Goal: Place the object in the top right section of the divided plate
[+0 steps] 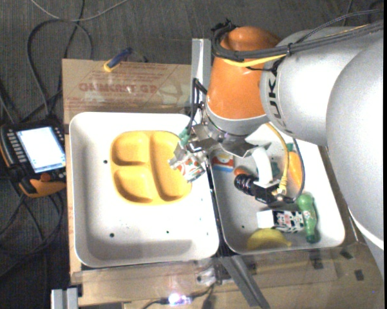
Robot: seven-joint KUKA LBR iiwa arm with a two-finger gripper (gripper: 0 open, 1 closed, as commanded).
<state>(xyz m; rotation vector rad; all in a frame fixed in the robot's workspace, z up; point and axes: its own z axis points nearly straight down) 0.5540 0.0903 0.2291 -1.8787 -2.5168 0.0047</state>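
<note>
Two shallow white bins on the bench, touching along their shared edge: left bin (141, 237), right bin (237, 219); one yellow divided plate (135, 172) in the left bin, toward its far right corner; three compartments countable.

One gripper (190, 153) above the plate's right edge, clamped on the upper end of one small packet (188, 168); packet tilted, white with red and green print, hanging over the plate's right rim, just beside the left bin's right edge; lettering on it too small to read. One grey arm (348, 76) with an orange band; letters "KU" legible on its side.

In the right bin, six loose things: one green bottle (308, 214) by the right edge; one small white carton (284, 220) with dark print, touching the bottle, print not readable; one banana (269, 239) at the near edge; one orange piece (296, 169) toward the far right, partly hidden; one white piece (263, 161) near the middle; one flat card (224, 163) with red and blue print by the left edge, partly under the gripper, unreadable.

Beyond the left bin, one cardboard sheet (129, 89) with faded red print, illegible; one blue-and-yellow tool (118, 58) on its far edge. Left of the bench, one handheld pendant (35, 148); screen lit, text too small to read.
</note>
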